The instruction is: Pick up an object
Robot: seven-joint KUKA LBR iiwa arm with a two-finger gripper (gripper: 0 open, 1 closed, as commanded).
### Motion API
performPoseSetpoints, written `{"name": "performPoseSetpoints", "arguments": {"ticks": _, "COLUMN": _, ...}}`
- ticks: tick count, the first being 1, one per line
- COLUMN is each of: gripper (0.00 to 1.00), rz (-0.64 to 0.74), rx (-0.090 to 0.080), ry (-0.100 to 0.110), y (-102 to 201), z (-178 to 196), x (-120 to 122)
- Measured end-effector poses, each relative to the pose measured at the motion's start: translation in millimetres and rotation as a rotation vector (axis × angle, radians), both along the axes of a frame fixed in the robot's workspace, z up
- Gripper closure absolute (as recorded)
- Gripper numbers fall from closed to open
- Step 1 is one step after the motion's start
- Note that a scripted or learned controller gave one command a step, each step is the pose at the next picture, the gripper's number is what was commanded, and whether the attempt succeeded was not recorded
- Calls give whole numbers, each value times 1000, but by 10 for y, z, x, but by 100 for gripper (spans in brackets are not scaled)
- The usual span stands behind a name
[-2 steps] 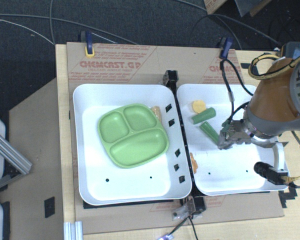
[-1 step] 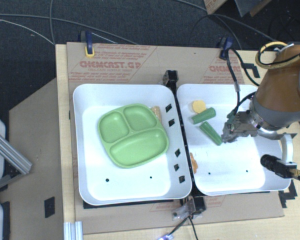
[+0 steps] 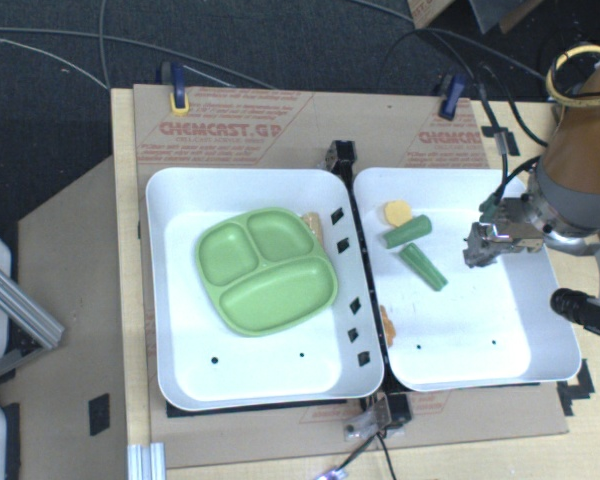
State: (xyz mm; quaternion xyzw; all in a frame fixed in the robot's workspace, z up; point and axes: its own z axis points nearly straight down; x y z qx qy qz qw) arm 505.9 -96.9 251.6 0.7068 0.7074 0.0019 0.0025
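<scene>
The claw (image 3: 483,246) hangs over the right bin (image 3: 520,353), near its right side, at the end of the grey arm (image 3: 575,193) that comes in from the right with its orange band (image 3: 580,133) above the wrist. Its metal fingers point left and down toward the bin floor, but from this slanted angle I cannot tell whether they are spread or closed; nothing shows between them.

Just left of the claw, apart from it, lie the nearest things: two green sticks. One stick (image 3: 423,267) lies slanting down to the right on the bin floor, and the other (image 3: 407,232) lies just above it, tilted the opposite way, so that the two nearly meet at their near ends. A yellow piece (image 3: 397,212) touches the upper stick at its top left (its shape is rounded, no more can be made out). A small orange bit (image 3: 387,324) sits against the bin's left wall, lower down.

Further left, across the divider with black clips (image 3: 352,258), the left bin (image 3: 180,368) holds a green plate (image 3: 266,270) with three compartments, lying flat near the middle. A tan scrap (image 3: 313,227) peeks out at its upper right edge.

Both bins rest on a brown board (image 3: 230,123) with red lettering.
</scene>
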Motion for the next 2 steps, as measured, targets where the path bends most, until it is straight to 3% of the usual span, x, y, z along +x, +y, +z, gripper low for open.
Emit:
{"name": "performPoseSetpoints", "arguments": {"ticks": 1, "gripper": 100, "rz": 0, "rx": 1, "ry": 4, "y": 0, "z": 392, "x": 7}}
{"name": "performPoseSetpoints", "arguments": {"ticks": 2, "gripper": 100, "rz": 3, "rx": 3, "ry": 9, "y": 575, "z": 280, "x": 84}}
